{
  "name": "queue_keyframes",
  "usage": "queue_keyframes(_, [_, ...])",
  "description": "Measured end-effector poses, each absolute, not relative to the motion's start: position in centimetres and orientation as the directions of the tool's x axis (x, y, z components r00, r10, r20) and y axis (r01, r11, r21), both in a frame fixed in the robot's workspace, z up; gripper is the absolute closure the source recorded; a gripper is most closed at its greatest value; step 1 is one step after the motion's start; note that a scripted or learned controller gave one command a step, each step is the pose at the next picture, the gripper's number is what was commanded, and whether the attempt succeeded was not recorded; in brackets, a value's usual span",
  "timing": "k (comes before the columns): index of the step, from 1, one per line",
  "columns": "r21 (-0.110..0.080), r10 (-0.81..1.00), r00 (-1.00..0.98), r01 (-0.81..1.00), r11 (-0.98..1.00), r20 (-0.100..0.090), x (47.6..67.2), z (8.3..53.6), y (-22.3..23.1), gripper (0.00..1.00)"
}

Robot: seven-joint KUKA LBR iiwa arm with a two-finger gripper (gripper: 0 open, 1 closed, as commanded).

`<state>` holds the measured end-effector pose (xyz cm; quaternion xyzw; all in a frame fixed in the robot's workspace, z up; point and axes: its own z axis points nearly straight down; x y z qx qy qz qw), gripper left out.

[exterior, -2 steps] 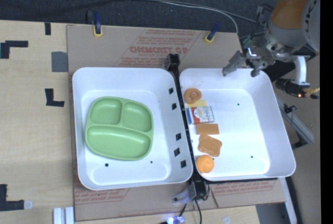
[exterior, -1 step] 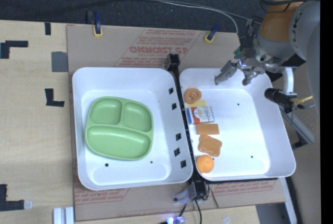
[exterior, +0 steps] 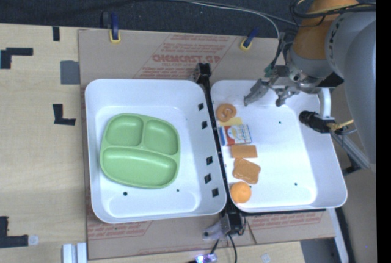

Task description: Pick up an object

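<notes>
Nothing is picked yet: the claw (exterior: pixel 269 94) hangs released and empty over the right bin (exterior: pixel 305 158) at its 12 o'clock edge, while the orange ball (exterior: pixel 241 193) lies at 7 o'clock

We look down from one fixed camera above the desk (exterior: pixel 36 133), tilted so the far edge sits at the top. Both white bins (exterior: pixel 98 97) fit fully in frame, and the arm (exterior: pixel 342 30) enters from our right.
</notes>
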<state>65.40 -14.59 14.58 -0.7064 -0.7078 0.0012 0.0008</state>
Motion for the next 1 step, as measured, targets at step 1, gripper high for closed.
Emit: queue_keyframes(1, [-0.006, 1.0, -0.003, 1.0, 0.003, 0.0, 65.52, 9.47, -13.55, 0.0])
